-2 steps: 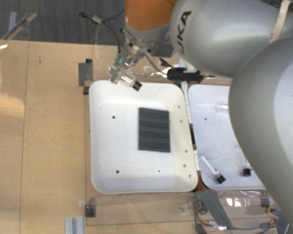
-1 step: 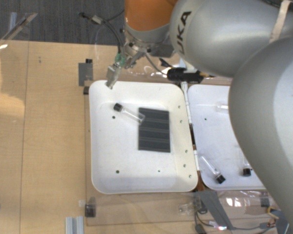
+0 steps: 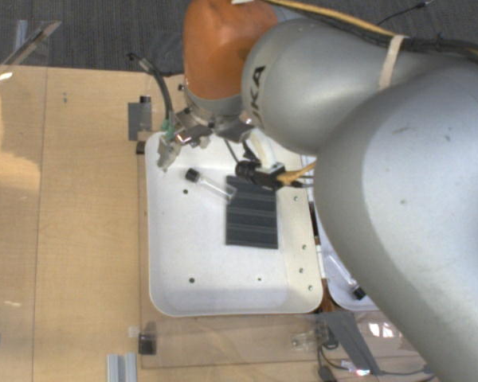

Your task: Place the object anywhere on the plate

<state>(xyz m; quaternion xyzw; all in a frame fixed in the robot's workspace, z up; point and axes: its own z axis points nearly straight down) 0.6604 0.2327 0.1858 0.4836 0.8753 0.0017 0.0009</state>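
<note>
White bin (image 3: pixel 183 285), left: clear tube with black cap (image 3: pixel 205 182) lies flat near far-left corner, long axis slanting left-far to right-near; dark ridged plate (image 3: pixel 252 213) just right of it; gripper (image 3: pixel 175 138) above-left of tube, finger state cannot be told

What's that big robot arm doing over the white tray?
A big grey robot arm with an orange band is reaching in from the right over a white tray. Its gripper hangs near the tray's upper left corner. On the tray lie a dark ribbed block and, just left of it, a small clear tube with a black cap. Nothing can be seen between the gripper's fingers, so nothing looks picked up at this moment.
</note>
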